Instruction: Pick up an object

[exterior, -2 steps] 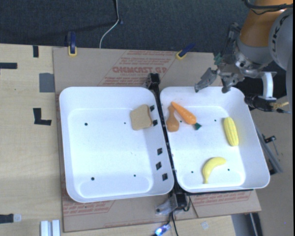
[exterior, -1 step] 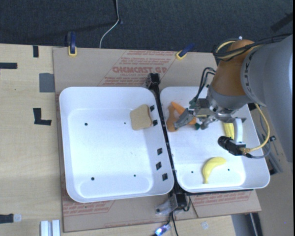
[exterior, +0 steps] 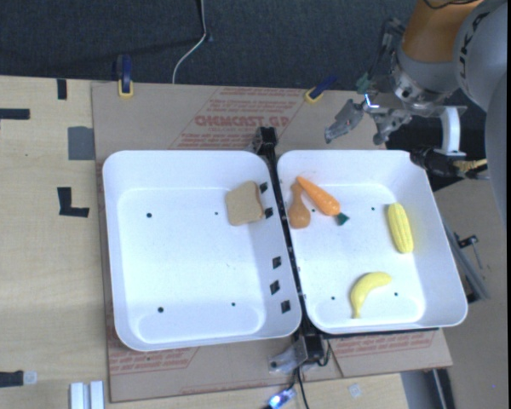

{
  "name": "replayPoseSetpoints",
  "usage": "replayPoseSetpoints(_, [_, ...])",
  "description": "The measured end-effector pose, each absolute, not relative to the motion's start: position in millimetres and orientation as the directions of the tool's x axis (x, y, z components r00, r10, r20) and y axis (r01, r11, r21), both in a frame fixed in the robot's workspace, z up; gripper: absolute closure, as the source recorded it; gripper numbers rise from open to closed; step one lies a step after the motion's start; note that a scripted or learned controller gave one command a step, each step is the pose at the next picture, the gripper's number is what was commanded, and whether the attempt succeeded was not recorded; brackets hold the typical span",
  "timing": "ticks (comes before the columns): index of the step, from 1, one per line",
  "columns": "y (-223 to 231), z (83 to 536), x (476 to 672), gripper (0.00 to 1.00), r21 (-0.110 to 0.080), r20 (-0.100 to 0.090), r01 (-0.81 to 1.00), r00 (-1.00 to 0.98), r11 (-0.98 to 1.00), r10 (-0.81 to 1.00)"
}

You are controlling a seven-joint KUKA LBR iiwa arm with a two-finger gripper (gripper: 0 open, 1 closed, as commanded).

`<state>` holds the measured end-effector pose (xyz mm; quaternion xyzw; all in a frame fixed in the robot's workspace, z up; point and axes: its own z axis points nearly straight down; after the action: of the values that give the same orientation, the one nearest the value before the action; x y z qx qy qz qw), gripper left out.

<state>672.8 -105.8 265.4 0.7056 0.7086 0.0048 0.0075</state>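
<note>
My gripper [exterior: 363,129] hangs above the back edge of the right bin [exterior: 434,220], its two fingers spread apart and open with nothing between them. In the right bin lie an orange carrot [exterior: 318,196], a tan pear-shaped piece [exterior: 299,210] against the divider, a yellow corn cob [exterior: 399,227] near the right wall and a yellow banana [exterior: 368,290] toward the front. A tan slice of bread [exterior: 244,204] rests in the left bin [exterior: 153,254] at its back right corner. The gripper is behind and above the carrot, apart from every object.
Both bins sit on a cardboard sheet [exterior: 213,122] held by clamps [exterior: 124,83] at the back. A white cable [exterior: 192,41] runs down from the dark backdrop. Black clips [exterior: 279,262] line the divider between the bins.
</note>
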Motion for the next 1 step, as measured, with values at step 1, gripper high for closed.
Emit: replayPoseSetpoints(1, [-83.2, 198.3, 607.2, 0.00, -0.011, 0.002, 1.000, -0.001, 0.001, 1.000])
